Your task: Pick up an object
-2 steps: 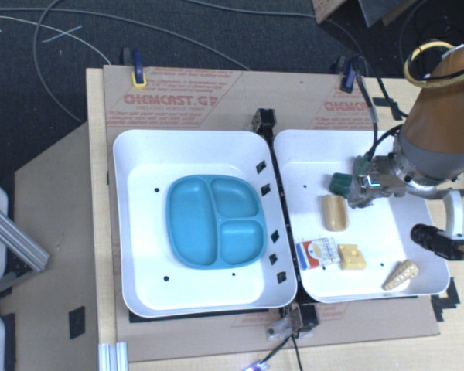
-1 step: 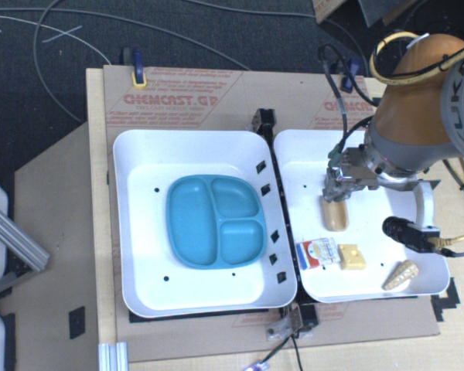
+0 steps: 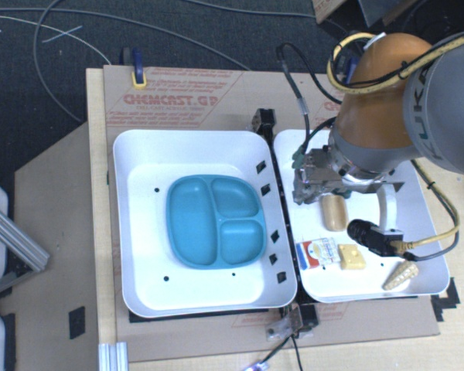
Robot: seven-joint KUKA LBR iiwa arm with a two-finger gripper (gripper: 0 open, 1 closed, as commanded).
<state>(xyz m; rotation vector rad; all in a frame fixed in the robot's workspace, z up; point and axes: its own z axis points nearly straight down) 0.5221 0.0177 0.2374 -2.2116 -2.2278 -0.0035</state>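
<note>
CHEMCAST GP board (image 3: 216,79), red-labelled packet (image 3: 319,253)

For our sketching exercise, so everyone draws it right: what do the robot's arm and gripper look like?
The arm is bulky, with a smooth grey shell bearing dark lettering and a rounded orange band above the wrist. A yellow cable loops beside the band. The gripper is a compact grey metal assembly.

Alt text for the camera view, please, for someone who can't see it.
A grey-and-orange arm reaches in from the right, its gripper over the right bin, which holds a tan oblong item, a red-and-white packet, a yellow block and a pale ridged piece. The left bin holds a blue divided plate.
</note>
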